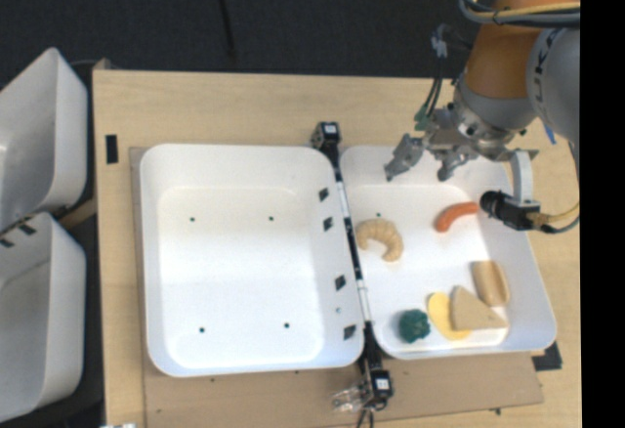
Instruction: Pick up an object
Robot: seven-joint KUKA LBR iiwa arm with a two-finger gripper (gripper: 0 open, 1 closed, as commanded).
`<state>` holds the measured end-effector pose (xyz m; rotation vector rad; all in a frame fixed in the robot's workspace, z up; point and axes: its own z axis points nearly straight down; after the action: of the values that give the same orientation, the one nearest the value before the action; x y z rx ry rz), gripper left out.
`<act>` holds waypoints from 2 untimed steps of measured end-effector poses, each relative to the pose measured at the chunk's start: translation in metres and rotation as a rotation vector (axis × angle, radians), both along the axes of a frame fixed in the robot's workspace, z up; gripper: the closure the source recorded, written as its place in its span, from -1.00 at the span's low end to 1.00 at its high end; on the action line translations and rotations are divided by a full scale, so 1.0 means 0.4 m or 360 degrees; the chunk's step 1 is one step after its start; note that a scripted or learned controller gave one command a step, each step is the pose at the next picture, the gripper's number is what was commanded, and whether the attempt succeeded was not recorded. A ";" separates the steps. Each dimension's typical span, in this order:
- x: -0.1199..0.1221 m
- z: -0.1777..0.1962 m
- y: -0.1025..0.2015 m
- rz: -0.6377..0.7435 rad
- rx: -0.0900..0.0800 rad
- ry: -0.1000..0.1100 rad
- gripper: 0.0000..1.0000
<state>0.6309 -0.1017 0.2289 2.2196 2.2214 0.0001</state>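
Note:
My gripper point(428, 162) hangs open above the back edge of the right bin point(391, 177), its two grey fingers spread with nothing between them. Below it in that bin lie a tan croissant point(381, 237), an orange-red sausage point(455, 215), a tan bread piece point(490, 281), a wedge of cheese over a yellow disc point(461, 313) and a green lump point(414, 324). The croissant sits a little to the left of and in front of the fingers; the sausage lies just in front of them to the right.
The left bin point(234, 260) sits beside the right one, split from it by a rail with black clips point(344, 250). Two white containers point(39, 221) stand off the bench at the far left. A black cable runs near the right bin's right rim point(518, 211).

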 end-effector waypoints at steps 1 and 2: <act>-0.228 0.212 -0.344 -0.0025 -0.0014 -0.0010 -1.00; -0.200 0.558 -0.233 0.0009 -0.0007 -0.0024 -1.00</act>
<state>0.5508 -0.1948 0.4519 2.2032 2.2182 0.0119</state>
